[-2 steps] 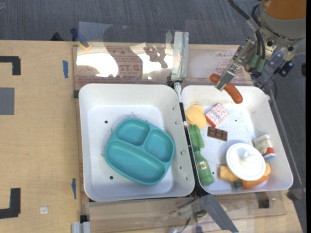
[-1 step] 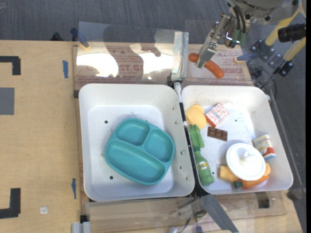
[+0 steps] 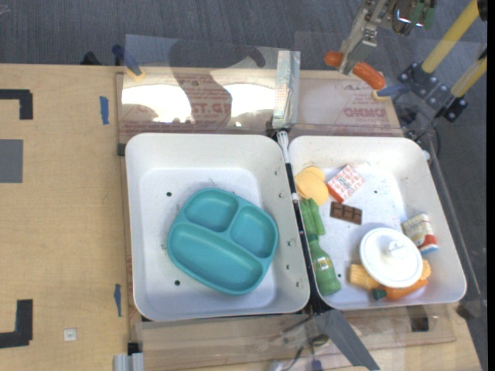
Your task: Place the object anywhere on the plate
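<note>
**Gripper raised at the back right, plate bare in the left bin**

The table [image 3: 54, 207] carries two shallow white bins side by side. The left bin [image 3: 147, 168] holds a teal plate [image 3: 223, 240] with three compartments, lying slightly turned. The right bin [image 3: 445, 261] holds a loose clutter: a round white lid [image 3: 391, 256] resting over an orange piece [image 3: 402, 291] near the front, a green bottle [image 3: 319, 246] lying along the left wall, a yellow item [image 3: 311, 182] at its upper end, a red-and-white packet [image 3: 346, 182] just beside that, a small brown chocolate bar [image 3: 346, 213] below the packet, and a little can [image 3: 418, 227] by the right wall. The gripper [image 3: 352, 59] hangs above the far right corner, beyond the right bin, its orange-tipped fingers [image 3: 368, 74] parted with nothing between them.
</note>
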### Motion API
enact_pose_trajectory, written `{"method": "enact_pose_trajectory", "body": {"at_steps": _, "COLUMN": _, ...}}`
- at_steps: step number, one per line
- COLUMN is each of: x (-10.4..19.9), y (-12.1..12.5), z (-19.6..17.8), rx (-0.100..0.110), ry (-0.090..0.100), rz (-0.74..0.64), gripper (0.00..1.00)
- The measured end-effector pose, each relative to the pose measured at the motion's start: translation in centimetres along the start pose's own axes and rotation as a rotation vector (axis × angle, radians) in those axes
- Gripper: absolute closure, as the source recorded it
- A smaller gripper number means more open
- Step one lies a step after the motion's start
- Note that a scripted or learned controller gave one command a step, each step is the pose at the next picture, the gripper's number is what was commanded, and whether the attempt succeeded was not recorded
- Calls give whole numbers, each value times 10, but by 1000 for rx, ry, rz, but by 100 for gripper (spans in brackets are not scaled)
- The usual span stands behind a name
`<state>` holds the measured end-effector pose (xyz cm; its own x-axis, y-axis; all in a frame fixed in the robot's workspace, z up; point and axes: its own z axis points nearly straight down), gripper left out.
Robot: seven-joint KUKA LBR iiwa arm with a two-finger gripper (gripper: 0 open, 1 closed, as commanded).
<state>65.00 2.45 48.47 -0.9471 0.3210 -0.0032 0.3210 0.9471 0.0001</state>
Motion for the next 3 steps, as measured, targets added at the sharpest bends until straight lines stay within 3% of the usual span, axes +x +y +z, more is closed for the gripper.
{"method": "enact_pose_trajectory", "body": {"at_steps": 1, "x": -7, "y": 3, "z": 2, "rx": -1, "ry": 2, "rz": -367, "gripper": 100}}
{"method": "enact_pose_trajectory", "body": {"at_steps": 2, "x": -23, "y": -13, "z": 2, "rx": -4, "ry": 1, "rz": -901, "gripper": 100}}
{"method": "enact_pose_trajectory", "body": {"at_steps": 3, "x": 58, "y": -58, "z": -1, "rx": -2, "ry": 0, "rz": -1027, "gripper": 100}}
